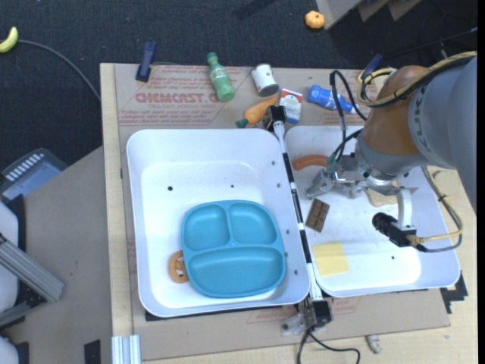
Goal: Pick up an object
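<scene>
Your likeliest target is the brown block (317, 215) in the right bin (432, 268), near its left wall, roughly 7 o'clock from the gripper (350, 182). It looks small, flat, rectangular, dark brown; prob. light and stiff, so pinch across the short sides. The yellow pad (330, 258) sits at 5 o'clock from it, likely soft. Gripper hovers close above; can't tell if it's open or closed. The blue tray (232, 246) is in the left bin (151, 173).

Green plastic bottle (220, 78) behind the left white bin (151, 158), white cylindrical cup (264, 78) to its right, blue clip (145, 61) left, small orange ball (314, 20) on floor beyond
</scene>
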### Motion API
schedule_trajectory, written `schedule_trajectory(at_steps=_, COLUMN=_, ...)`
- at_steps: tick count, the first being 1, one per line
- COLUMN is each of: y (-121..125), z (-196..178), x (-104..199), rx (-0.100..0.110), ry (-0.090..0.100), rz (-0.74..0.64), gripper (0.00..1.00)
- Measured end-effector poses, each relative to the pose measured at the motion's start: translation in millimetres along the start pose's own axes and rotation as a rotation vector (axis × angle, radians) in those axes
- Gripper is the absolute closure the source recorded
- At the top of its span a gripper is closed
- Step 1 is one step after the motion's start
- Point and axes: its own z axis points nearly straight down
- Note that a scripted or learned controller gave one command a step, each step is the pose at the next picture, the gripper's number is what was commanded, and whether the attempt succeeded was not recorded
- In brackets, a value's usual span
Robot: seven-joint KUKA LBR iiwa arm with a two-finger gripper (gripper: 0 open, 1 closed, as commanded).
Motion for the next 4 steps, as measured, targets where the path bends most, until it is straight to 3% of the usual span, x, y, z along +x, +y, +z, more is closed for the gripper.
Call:
schedule_trajectory(at_steps=1, y=-26, z=0, x=-6, rx=-0.001, ry=0.0, rz=0.0, gripper=0.0)
schedule_trajectory(at_steps=2, y=-26, z=-10, x=-6, rx=-0.002, ry=0.0, rz=0.0, gripper=1.0)
schedule_trajectory(at_steps=3, y=-26, z=-10, x=-6, rx=-0.002, ry=0.0, rz=0.0, gripper=0.0)
schedule_trajectory(at_steps=4, y=-76, z=0, x=-9, rx=-0.002, ry=0.0, rz=0.0, gripper=0.0)
